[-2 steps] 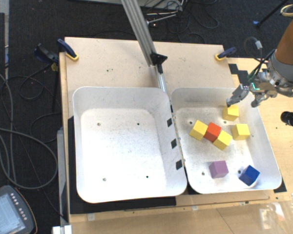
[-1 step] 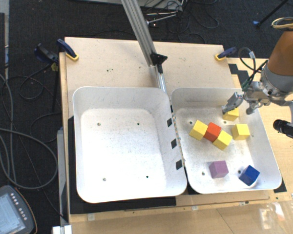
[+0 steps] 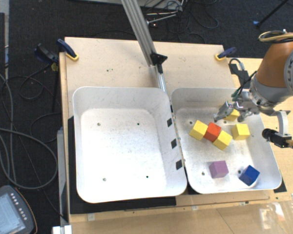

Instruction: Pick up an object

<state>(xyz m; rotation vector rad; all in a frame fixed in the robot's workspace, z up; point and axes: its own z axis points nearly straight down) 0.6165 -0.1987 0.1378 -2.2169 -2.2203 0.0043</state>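
Observation:
In the right bin, my gripper hangs over the upper middle, reaching in from the right. A small yellow block shows between its two fingers, and the jaws are closed against it. Just below lie a yellow block, an orange block and another yellow block, touching in a row. A third loose yellow block sits to their right. A purple block and a blue block rest near the bin's front.
The left bin stands beside the right one, the two meeting at a shared rim. A slanted metal pole crosses the back of the bench. Clamps sit at the bench's back corners.

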